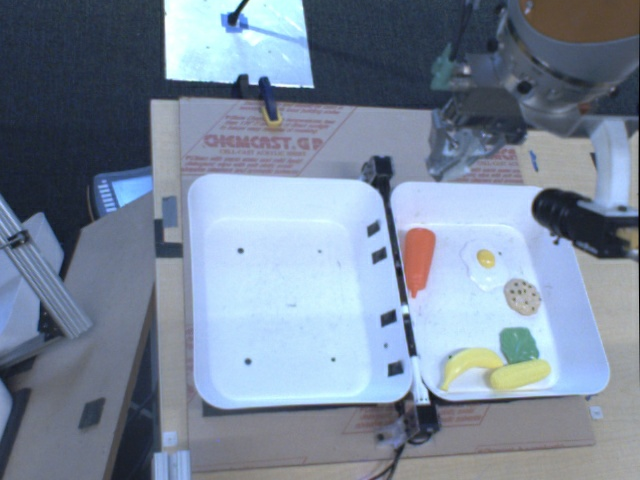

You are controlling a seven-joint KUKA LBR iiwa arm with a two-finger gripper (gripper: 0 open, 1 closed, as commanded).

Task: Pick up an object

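My end effector [462,153] hangs above the far edge of the right bin [570,278], over the worktop [300,133] just behind the rim, well clear of everything inside. It is a blur of grey metal from this angle, and I cannot tell how it is set. Nothing shows in it, so I judge the pick has not begun: no object is lifted and none is touched.

All the candidates lie in the right bin. The carrot [418,259] lies lengthwise near the divider, closest to the left bin [290,288]. The egg [484,262] sits flat near the middle, with the cookie [521,295] just beside it toward the near side. At the near rim the banana [468,364] and a second yellow piece [519,374] lie touching or nearly so, with a green piece [518,343] tucked just behind them. The left bin holds only a few dark specks.

What is left is the whole job: choose one object, move over it, descend, close on it and lift. I would judge the carrot the easiest target, since it lies apart from the others and is nearest to where I hover. The crowded yellow and green group looks likelier to slip or be knocked.
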